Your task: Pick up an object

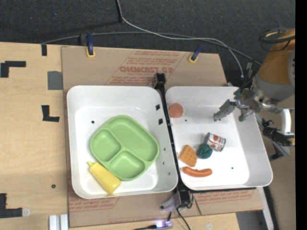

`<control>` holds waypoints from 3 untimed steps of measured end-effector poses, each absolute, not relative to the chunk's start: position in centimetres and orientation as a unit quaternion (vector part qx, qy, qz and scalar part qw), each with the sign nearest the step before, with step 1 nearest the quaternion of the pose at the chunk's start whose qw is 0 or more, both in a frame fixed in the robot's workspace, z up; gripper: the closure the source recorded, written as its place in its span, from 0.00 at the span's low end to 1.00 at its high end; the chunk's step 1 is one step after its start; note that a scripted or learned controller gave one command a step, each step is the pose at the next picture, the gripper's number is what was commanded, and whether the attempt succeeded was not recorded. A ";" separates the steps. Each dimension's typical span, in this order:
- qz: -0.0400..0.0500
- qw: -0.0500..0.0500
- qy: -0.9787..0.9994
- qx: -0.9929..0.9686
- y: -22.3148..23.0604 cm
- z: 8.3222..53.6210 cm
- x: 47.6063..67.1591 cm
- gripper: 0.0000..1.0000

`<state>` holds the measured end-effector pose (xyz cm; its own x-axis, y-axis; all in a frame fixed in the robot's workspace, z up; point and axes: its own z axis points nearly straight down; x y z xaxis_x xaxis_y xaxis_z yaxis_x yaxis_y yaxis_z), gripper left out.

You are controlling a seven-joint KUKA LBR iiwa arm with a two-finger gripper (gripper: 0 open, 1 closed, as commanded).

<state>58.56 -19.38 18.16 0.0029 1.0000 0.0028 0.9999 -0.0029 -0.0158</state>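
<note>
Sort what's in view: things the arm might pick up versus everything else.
Candidates to pick:
orange ball
can
green toy
waffle
hot dog
mustard bottle
green divided plate

Just there:
gripper
white bins
cardboard sheet
clamps
cables

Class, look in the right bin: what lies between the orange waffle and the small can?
In the camera view, a dark green toy lies between the waffle and the can, seemingly touching the can.
</note>
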 end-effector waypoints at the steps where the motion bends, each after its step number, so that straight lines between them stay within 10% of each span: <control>1: 0.001 0.001 -0.708 -0.707 -19.3 19.1 58.9 0.00; 3: 0.001 -0.001 -0.708 -0.706 -18.8 8.3 59.6 0.00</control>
